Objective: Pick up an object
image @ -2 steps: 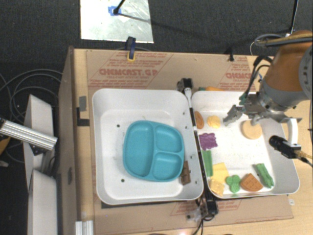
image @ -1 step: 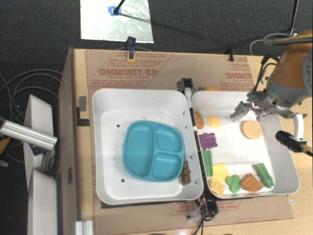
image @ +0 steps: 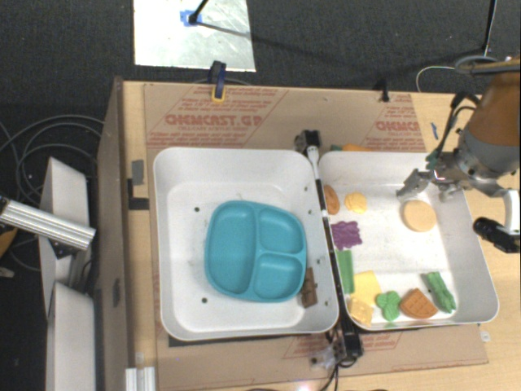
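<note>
Toy foods (image: 383,292) lie in the right bin (image: 468,243); the gripper (image: 427,179) hovers at two o'clock, fingers apart, holding nothing.

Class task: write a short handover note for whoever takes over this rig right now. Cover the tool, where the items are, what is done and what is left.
Tool: over the right bin, at its upper right, next to the tan disc; nothing seen between its fingers.
Right bin: toy foods along the left and bottom sides, including a purple piece and a waffle.
Left bin: blue tray.
Done: no pick visible.
Left: grasp and lift one item; the disc looks nearest.
</note>
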`<state>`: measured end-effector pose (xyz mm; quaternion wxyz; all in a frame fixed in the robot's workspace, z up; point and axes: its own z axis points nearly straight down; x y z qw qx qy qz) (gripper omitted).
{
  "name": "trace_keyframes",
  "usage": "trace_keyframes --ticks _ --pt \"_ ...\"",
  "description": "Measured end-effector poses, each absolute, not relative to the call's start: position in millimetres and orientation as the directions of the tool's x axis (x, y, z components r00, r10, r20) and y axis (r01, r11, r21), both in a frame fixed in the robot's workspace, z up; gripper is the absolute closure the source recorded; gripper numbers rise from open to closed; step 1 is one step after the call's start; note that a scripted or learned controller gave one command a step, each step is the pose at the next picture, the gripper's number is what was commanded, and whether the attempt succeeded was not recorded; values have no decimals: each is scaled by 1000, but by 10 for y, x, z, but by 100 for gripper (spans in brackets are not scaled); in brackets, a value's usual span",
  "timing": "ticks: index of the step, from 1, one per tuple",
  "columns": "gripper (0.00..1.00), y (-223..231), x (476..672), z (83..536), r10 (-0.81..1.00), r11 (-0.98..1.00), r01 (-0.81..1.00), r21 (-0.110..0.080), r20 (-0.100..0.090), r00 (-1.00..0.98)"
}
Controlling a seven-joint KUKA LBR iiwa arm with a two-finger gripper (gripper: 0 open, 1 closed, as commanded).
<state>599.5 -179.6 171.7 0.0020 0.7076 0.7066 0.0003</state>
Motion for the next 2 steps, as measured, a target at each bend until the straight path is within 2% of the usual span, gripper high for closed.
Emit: trace_keyframes --ticks 1,2 --pt "0 -1969 5997 1381 1000 -1 1000 0 -2 1" --pt "0 -1894 5972 1001 1000 3 1000 -1 0 -3"
